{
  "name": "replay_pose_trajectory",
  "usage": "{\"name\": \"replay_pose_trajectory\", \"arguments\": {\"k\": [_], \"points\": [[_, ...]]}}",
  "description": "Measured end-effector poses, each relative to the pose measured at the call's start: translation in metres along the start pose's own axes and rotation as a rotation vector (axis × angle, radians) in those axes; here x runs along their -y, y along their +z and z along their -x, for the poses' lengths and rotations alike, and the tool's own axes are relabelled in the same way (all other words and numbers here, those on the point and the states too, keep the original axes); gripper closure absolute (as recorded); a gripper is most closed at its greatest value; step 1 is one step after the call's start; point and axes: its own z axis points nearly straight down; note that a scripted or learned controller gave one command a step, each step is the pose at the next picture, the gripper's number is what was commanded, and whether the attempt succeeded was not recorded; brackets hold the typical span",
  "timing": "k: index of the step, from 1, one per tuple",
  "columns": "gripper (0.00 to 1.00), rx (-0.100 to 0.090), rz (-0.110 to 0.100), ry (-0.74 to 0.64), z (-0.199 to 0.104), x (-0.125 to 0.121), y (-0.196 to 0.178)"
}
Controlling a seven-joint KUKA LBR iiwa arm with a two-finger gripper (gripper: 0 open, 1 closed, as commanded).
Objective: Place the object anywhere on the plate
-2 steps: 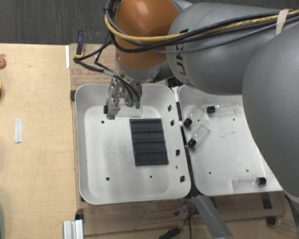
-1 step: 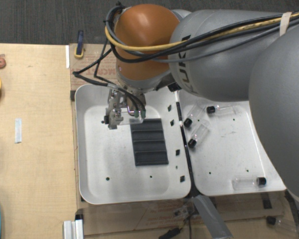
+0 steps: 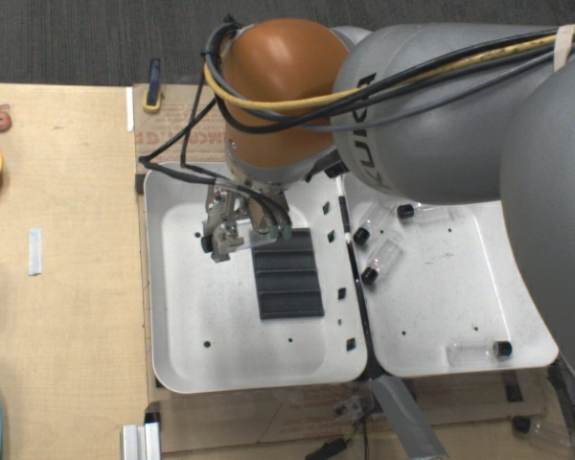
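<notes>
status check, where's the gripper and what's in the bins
Gripper low over the left bin, fingers unreadable. Dark ridged block flat beside it. Clear vials loose in the right bin. Nothing seen gripped.

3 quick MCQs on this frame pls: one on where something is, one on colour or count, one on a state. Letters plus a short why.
1. Where does the dark ribbed block lie?
A. In the left bin
B. In the right bin
C. On the wooden bench top

2. What colour is the band above the arm's wrist?
A. Blue
B. Orange
C. Green

3. How does the gripper stand to the ribbed block?
A. Far away over the right bin
B. Over the left bin, by the block's upper left corner
C. Parked off the bench

Answers:
1. A: the block rests on the floor of the left bin, close to the divide between the bins.
2. B: the rounded band is orange, with cables draped across it.
3. B: the gripper hangs over the left bin, right beside the block's top left corner.
</notes>
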Motion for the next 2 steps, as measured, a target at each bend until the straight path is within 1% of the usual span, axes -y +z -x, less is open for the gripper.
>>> {"name": "replay_pose_trajectory", "arguments": {"k": [1,2], "points": [[1.00,0.002,0.001,-0.465,0.019,0.003,0.017],[1.00,0.004,0.001,-0.639,0.017,0.012,-0.036]]}}
